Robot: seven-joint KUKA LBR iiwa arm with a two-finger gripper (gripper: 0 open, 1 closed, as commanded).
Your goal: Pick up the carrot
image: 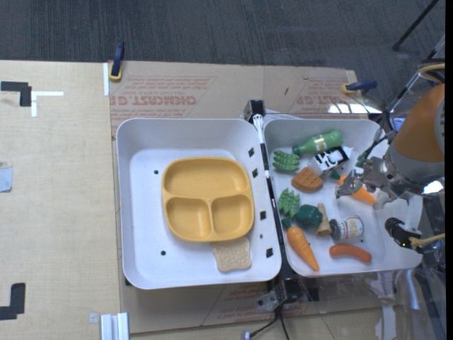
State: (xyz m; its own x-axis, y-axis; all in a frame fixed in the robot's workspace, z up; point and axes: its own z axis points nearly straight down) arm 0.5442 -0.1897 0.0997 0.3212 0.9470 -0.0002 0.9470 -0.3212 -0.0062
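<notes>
**Carrot lies at the front of the right bin, gripper off to the side**

The long orange toy carrot (pixel 302 248) lies flat near the front wall of the right-hand shallow white bin (pixel 375 262), its thick end toward the bin's middle and its tip pointing to the front edge. It sits just beside a dark green broccoli-shaped toy (pixel 308 215) and near a reddish sausage-shaped toy (pixel 350 253), with a small labelled jar (pixel 347 228) between them.

By its look the carrot is a light, stiff plastic piece with a smooth, tapering skin, so it would likely slip if pinched near the narrow tip. The thicker upper half, taken across its width, seems the safer hold, and the side away from the broccoli toy offers more room for a finger.

The two-finger gripper (pixel 356 188) hovers over the bin's right part, well apart from the carrot. A small orange piece (pixel 363 196) shows right at its fingertips, but wrist hardware and cables crowd that spot, so whether the fingers are spread, closed or pinching that piece cannot be told. What the orange piece is stays unclear too. The arm's upper body is cut off at the view's edge.
</notes>
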